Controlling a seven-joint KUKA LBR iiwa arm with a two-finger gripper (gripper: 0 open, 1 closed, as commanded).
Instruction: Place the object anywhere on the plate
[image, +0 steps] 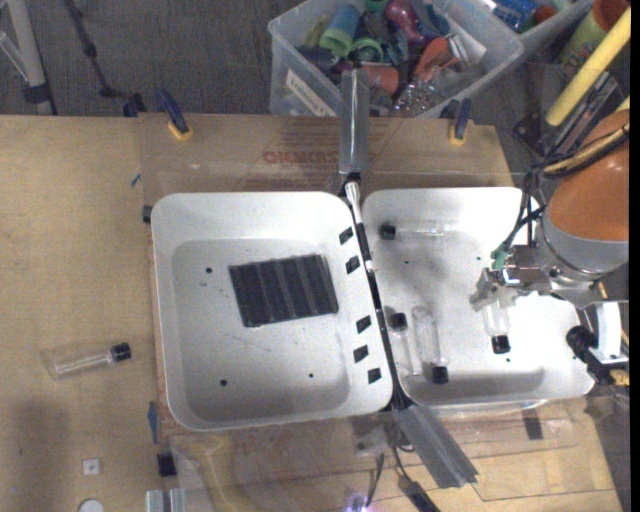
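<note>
A dark ribbed plate (284, 290) lies flat in the middle of the left bin (180, 235). In the right bin (460, 205), my gripper (497, 287) hovers near the right side, directly over the upper end of a clear vial with a black cap (497, 325). The vial's cap points toward the bin's front. Gripper and vial look touching or nearly so; the wrist hides the contact. Two more clear vials (427, 345) lie side by side near the bin's left wall, and another vial (415, 231) rests at the back.
A dark divider rail (362, 280) with clips runs between the bins. A stray vial (85, 357) lies on the bench at the left. A clear tub of colourful items (395, 45) stands behind the bins. Cables (520, 225) hang by the arm.
</note>
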